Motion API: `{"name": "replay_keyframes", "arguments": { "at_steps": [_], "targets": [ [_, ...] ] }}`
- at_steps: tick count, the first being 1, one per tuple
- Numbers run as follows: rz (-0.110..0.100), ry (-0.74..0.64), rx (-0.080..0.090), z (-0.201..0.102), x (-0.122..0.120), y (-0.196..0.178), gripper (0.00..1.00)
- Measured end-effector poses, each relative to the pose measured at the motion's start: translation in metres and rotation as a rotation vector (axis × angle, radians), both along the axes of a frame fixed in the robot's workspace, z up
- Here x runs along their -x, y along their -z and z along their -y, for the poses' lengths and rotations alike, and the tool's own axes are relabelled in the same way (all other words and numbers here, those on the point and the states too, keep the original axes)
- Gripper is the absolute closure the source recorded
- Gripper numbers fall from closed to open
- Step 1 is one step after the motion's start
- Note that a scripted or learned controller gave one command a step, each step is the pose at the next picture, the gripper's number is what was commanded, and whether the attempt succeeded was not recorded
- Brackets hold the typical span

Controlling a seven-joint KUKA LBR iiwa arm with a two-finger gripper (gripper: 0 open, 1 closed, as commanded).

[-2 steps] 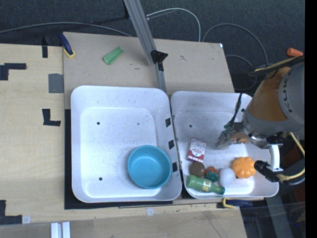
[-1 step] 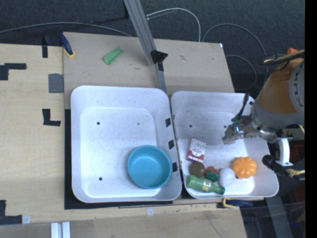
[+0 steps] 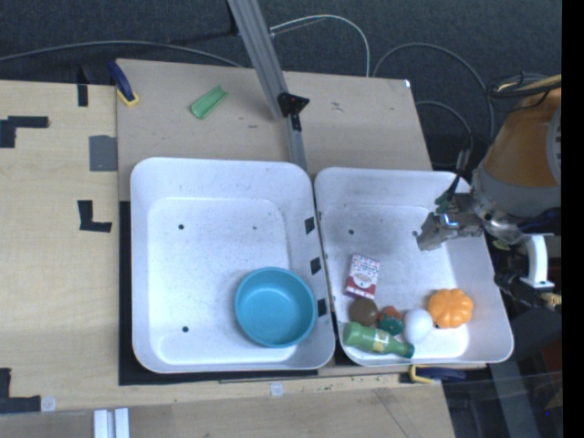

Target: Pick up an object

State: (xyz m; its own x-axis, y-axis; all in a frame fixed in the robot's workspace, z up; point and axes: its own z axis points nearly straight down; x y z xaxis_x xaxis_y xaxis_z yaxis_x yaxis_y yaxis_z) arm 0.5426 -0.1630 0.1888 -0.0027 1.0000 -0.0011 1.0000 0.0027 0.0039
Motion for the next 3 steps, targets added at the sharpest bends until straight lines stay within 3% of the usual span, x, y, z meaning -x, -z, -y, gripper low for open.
{"name": "replay_keyframes", "arguments": {
  "at_steps": [1,3],
  "targets": [
    [0.0,0.001,0.0,-0.001,-0.003,-0.043,1.0],
    [-0.005,-0.005,-0.004,-0.114,0.001,-0.056,1.0]
  ]
}}
